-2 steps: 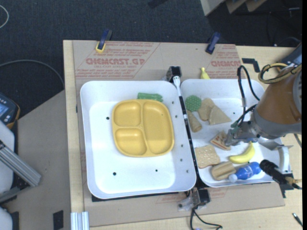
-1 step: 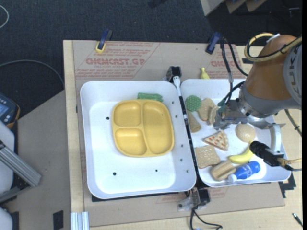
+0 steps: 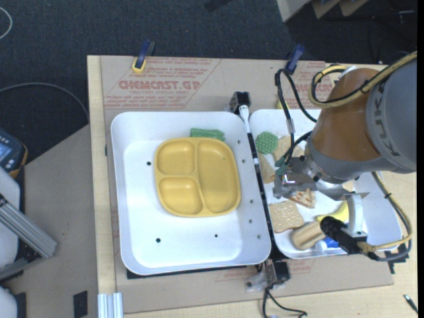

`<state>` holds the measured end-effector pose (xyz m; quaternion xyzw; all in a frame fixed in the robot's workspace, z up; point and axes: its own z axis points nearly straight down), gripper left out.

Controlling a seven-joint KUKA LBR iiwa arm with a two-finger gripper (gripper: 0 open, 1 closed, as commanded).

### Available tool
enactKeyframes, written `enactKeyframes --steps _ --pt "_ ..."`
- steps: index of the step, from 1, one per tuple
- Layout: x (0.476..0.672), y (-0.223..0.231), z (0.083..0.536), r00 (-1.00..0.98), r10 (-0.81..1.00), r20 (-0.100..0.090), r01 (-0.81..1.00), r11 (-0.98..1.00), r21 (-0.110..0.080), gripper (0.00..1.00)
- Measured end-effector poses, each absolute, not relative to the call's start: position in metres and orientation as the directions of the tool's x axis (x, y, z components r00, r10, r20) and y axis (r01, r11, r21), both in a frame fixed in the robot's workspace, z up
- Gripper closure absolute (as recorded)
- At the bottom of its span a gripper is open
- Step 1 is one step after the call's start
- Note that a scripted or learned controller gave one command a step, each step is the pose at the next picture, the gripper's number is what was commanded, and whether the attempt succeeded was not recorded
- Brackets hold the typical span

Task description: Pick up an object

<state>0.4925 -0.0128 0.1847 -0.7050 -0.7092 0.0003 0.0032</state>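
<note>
1. The grey arm (image 3: 361, 128) with its orange band reaches in from the right and hangs low over the right bin (image 3: 391, 224).
2. The end effector (image 3: 289, 183) sits down among the toy food at the left side of that bin. I cannot tell if it is open, closed or gripping something — the wrist hides too much of it.
3. Things to pick are all close by. A cracker (image 3: 285, 215) lies flat just near of the end effector, a small pizza slice (image 3: 305, 197) is right beside it, a green round piece (image 3: 266, 141) sits at the far left corner, and a tan bread roll (image 3: 305, 234) lies near the front edge.
4. The left bin (image 3: 132, 237) holds a yellow divided plate (image 3: 197, 177), with a green piece (image 3: 207, 134) peeking out behind its far edge.
5. My guess — the toy food is light, hard plastic and a bit slippery. The cracker is thin and flat, so it would be hard to pinch. The bread roll looks easier: take it across its short middle.
6. The pieces are crowded, so a squeeze could push one sideways or catch two at once.
</note>
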Motion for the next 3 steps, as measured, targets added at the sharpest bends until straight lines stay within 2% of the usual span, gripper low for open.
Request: enactKeyframes --steps 1,2,3 --pt "0.492 0.028 0.348 -0.006 1.000 0.004 1.000 0.006 0.018 1.00" --pt "0.478 0.054 0.297 -0.003 1.000 0.001 1.000 0.003 -0.007 1.00" --pt "0.478 0.140 0.279 -0.009 1.000 0.003 1.000 0.009 -0.006 1.00"
